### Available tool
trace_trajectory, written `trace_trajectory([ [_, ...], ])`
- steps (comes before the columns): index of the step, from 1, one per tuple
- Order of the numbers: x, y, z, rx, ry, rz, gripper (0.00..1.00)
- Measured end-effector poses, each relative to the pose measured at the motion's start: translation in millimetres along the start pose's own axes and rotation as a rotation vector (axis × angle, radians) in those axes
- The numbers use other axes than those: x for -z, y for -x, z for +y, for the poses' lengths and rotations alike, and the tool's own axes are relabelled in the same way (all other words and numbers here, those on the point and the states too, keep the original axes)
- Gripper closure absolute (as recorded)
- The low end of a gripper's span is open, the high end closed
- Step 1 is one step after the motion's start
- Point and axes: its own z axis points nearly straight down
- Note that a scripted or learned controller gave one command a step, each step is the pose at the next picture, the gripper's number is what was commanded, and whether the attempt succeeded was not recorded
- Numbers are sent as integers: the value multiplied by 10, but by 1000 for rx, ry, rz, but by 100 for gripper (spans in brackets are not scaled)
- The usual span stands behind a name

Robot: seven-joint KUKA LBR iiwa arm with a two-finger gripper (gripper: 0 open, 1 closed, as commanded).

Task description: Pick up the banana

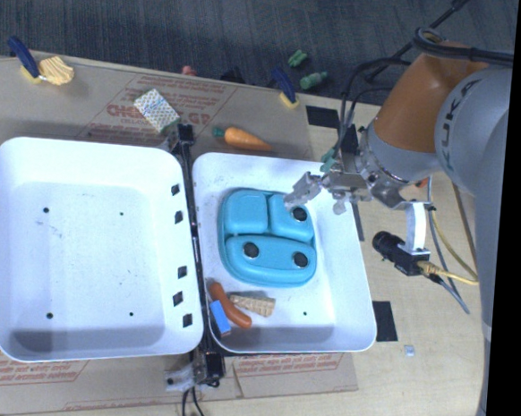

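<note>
My gripper point(320, 198) hangs over the back right part of the right bin point(348, 290), just above the far right corner of a large blue moulded plastic piece point(267, 239). Its fingers point(300, 190) stand open with nothing between them. At the bin's front left lie a small orange piece point(233, 308), a tan wafer-like piece point(253, 304) and a small blue piece point(220, 316), bunched together. I cannot make out which of these, if any, is the banana.
The left bin point(25, 229) sits beside the right one. Behind the bins on the cardboard lie a toy carrot point(244, 139), a patterned packet point(156, 109) and a yellowish lump point(57, 72). Blue clamps point(284, 85) hold the cardboard's back edge.
</note>
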Motion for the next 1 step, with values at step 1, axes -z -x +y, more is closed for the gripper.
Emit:
trace_trajectory([
  [1,0,0,0,0,0,0,0],
])
